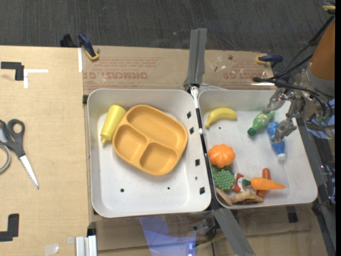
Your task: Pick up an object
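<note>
In the right bin [303, 193], my gripper [281, 113] hangs at the far right side with its fingers spread open. One fingertip is over the cap end of a green toy bottle [259, 122]. The other is beside the top of a blue toy bottle [278, 143]. Nothing is held between the fingers. The same bin holds a yellow banana [220, 114], an orange pumpkin [221, 155], a carrot [266, 184], a green bumpy toy [224, 180] and a brownish toy [240, 197].
The left bin [106, 196] holds an orange divided plate [148, 139] and, leaning at its left, a yellow bottle [111, 122]. Scissors [18, 148] lie on the bench at the far left. A grey divider bar [196, 57] runs between the bins at the back.
</note>
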### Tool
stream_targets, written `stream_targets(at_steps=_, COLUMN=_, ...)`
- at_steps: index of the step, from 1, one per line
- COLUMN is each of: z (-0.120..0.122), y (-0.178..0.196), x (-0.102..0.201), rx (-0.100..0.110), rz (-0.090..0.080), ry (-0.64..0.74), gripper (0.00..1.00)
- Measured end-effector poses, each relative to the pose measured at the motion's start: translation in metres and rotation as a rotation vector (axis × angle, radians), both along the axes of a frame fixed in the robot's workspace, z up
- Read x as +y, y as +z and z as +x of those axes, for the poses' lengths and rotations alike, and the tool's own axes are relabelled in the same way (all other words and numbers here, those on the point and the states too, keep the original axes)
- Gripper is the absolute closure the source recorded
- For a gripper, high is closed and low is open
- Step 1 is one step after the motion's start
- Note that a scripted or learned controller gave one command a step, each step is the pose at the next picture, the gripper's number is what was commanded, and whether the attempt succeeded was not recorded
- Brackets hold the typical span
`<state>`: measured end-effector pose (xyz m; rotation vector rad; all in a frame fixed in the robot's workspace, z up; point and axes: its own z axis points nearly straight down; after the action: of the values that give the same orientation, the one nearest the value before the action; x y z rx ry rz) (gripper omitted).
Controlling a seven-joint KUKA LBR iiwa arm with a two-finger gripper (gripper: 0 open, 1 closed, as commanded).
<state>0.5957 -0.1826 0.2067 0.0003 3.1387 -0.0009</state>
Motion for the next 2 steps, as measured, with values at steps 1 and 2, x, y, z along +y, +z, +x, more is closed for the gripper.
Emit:
stream_targets(at_steps=1, z=0.036, y=-0.113, x=-0.039, rx=-0.003, rz=-0.001, ry=-0.034, gripper=0.00)
stream_targets(at_steps=2, z=-0.096, y=-0.114, x=-0.034, rx=0.001, rz=0.000, ry=-0.041, gripper=0.00)
